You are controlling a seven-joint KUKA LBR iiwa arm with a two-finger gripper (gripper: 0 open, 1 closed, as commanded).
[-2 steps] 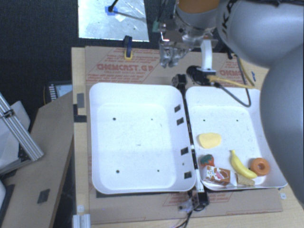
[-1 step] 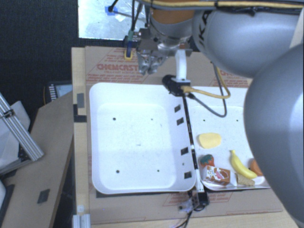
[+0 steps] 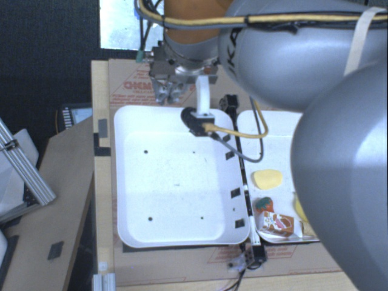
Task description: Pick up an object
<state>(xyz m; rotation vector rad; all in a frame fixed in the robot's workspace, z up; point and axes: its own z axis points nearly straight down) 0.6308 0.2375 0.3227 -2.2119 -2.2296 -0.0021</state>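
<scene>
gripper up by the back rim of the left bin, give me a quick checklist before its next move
1. Gripper position: above the far rim of the left bin, not over any object. Not ok.
2. Finger state: cannot tell.
3. Targets present: yellow piece and red-and-white packet lie in the right bin. Ok.
4. Targets in full sight: arm covers much of the right bin. Not ok.
5. Cable trails across the divide between bins. Cannot tell if it snags.

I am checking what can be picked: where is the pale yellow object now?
In the camera view, the pale yellow object lies in the right bin, close to the divider between the bins, just above the orange and white packet near that bin's front edge.
</scene>
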